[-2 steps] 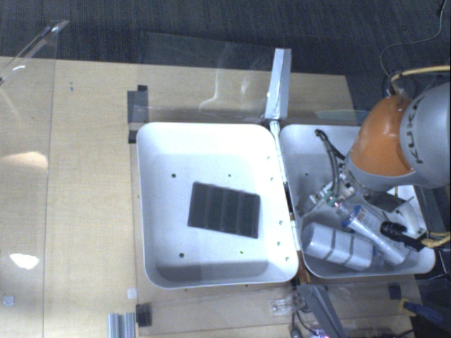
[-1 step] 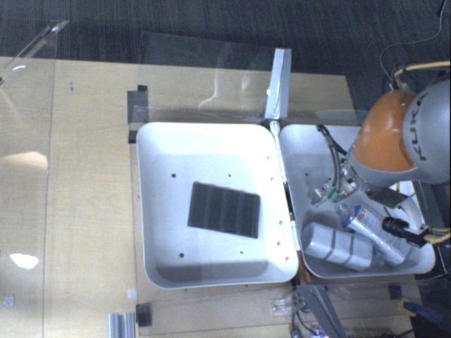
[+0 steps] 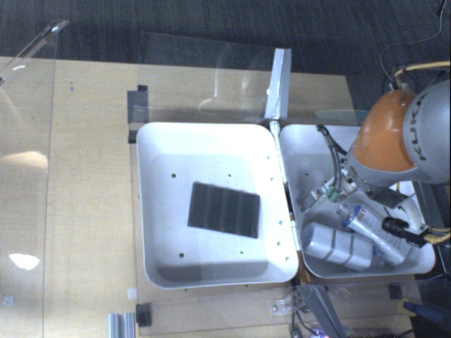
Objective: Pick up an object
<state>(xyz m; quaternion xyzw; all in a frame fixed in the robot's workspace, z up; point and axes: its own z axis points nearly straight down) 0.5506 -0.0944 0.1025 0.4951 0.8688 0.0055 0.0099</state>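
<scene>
Camera view, pale wooden bench (image 3: pixel 77 210), dark carpet (image 3: pixel 176 5), two white bins (image 3: pixel 151 189), gripper (image 3: pixel 335 189) state unclear.

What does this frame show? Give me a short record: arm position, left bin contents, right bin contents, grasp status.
arm position: grey arm with orange band reaches down into the right bin
left bin contents: one dark ribbed rectangular pad, lying flat near the middle of the left bin
right bin contents: a grey cylindrical object on its side near the front wall; a clear bottle beside it
grasp status: cannot tell; the wrist hides the gripper
</scene>
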